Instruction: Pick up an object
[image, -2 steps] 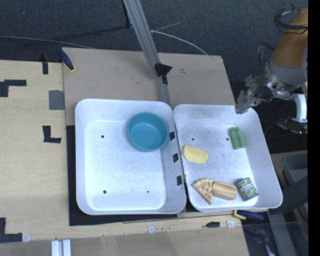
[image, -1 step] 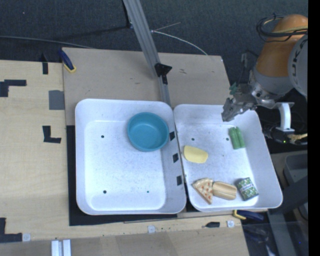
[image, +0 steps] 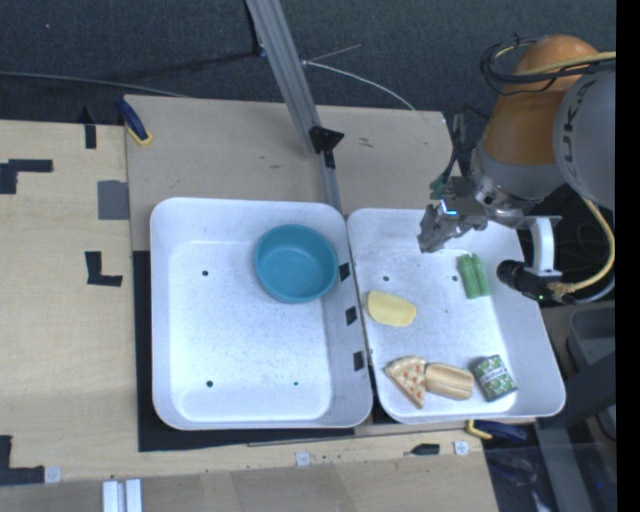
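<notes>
My gripper (image: 436, 237) hangs over the far part of the right bin (image: 400, 235), above bare floor. A green stick-shaped object (image: 472, 275) lies just to its right and nearer the front. A yellow lump (image: 391, 309) rests near the bin's middle left. Along the front lie a pizza slice (image: 406, 379), a tan bread roll (image: 449, 381) and a small green can (image: 493, 377). Nothing shows between the fingers.
The left bin (image: 230, 350) holds a blue bowl (image: 295, 262) at its far right corner. A grey metal post (image: 300, 95) slants down to the gap between the bins. Cables and a black fitting (image: 530, 275) sit by the right bin's far right edge.
</notes>
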